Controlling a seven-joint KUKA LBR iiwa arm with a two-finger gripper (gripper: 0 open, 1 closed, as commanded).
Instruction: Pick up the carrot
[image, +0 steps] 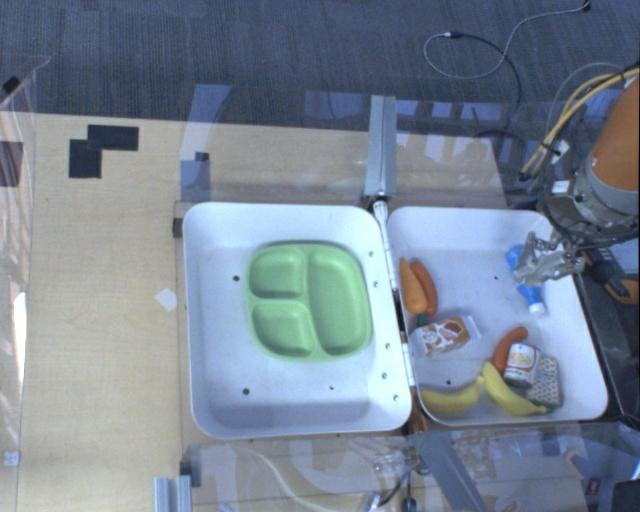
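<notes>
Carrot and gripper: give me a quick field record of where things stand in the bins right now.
carrot: lying in the right bin, against its left wall, untouched
gripper: over the right bin's far right side, apart from the carrot
near gripper: small blue item beside it
other right-bin items: snack packet, banana, small can
left bin: holds a green divided plate
task status: carrot not yet grasped

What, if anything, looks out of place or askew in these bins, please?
Nothing looks spilled or damaged. The tray sits flat in the left bin; the carrot lies beside the right bin's left wall.
</notes>
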